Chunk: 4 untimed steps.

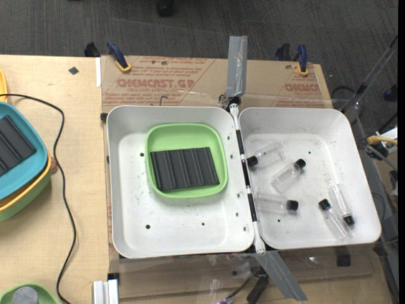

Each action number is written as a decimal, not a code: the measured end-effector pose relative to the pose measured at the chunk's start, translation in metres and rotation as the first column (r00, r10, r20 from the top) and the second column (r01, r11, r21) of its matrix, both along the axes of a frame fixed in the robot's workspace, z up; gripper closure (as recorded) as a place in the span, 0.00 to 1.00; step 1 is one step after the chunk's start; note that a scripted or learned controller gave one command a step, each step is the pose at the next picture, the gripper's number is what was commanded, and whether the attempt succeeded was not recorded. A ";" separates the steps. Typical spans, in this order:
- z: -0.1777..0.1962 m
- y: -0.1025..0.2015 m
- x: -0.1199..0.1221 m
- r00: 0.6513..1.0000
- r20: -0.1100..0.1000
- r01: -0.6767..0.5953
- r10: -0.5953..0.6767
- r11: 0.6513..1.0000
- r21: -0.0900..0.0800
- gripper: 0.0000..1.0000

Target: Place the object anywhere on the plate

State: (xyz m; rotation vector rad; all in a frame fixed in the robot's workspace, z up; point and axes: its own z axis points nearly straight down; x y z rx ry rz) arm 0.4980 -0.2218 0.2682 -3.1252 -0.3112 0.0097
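1. Camera view, looking down: two white bins sit side by side, left bin (126,227) and right bin (354,144), rims touching along the middle seam.
2. Green plate (186,137) sits in the left bin, toward 12 o'clock of its floor, with a dark ribbed pad (185,168) lying flat on it.
3. Task things are clear vials with black caps, all lying on their sides in the right bin, well apart from the plate.
4. First vial (264,154) is at 10 o'clock of the bin, near the seam.
5. Second vial (288,172) is near the bin's centre.
6. Third vial (277,202) is at 7 o'clock.
7. Two more vials (336,206) lie close together at 4 o'clock.
8. My gripper: open or closed, I cannot tell.
9. Cardboard sheet (158,78) lies under the bins at 12 o'clock, with a clamp (118,57) on its far corner.
10. Black cable (63,189) runs across the wooden bench (38,246) at 9 o'clock.
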 end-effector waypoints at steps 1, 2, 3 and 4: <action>-0.002 0.016 -0.016 1.000 0.001 0.002 -0.002 1.000 0.001 0.00; -0.011 -0.001 -0.021 1.000 0.000 0.001 -0.001 1.000 0.001 0.00; -0.021 0.000 -0.021 1.000 -0.001 0.001 -0.001 1.000 0.002 0.00; 0.024 0.000 -0.020 1.000 0.002 -0.005 0.005 1.000 0.000 0.00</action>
